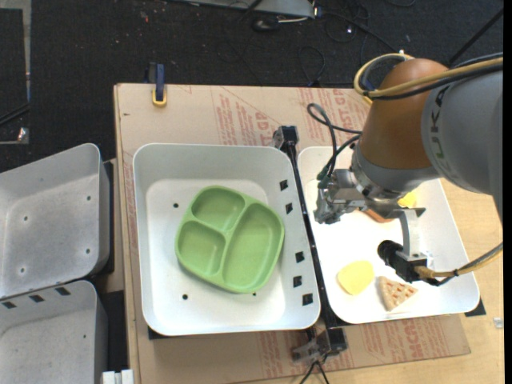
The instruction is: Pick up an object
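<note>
My gripper [326, 212] hangs low over the left part of the right bin [456, 298], close to the wall between the two bins. The grey wrist and orange band cover the bin's middle. A flat yellow disc [355, 277] lies near the bin's front, with a tan triangular waffle-like piece [398, 293] just right of it. An orange-red piece [376, 213] and a small yellow piece [410, 201] peek out from under the arm. Nothing shows between the gripper's tips.
The left bin [152, 214] holds a green divided plate [230, 238]. A black part with a cable [394, 257] hangs off the arm above the disc and waffle piece. Grey trays [48, 214] lie left of the bench.
</note>
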